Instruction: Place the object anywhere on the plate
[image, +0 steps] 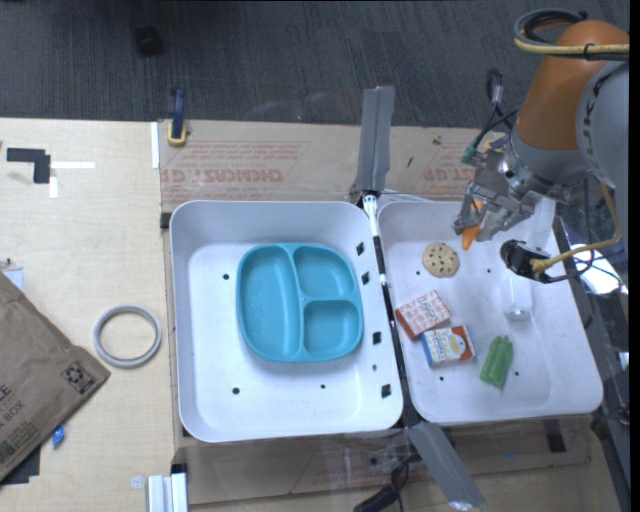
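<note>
Smooth turquoise plastic plate (299, 301), rounded rectangle with three compartments, flat in the glossy white left bin (200, 330). Right bin (560, 380) with a round, speckled tan cookie (440, 260), two small printed cartons (436, 329) side by side, and a soft green packet (496, 361). End effector (478, 228) above that bin's far edge, pinching a small orange carrot-shaped piece (468, 238), pointed end down, well apart from the plate. Pale ring of tape (127, 334) on the wood-grain tabletop (80, 240), beside brown cardboard (35, 380).
</note>
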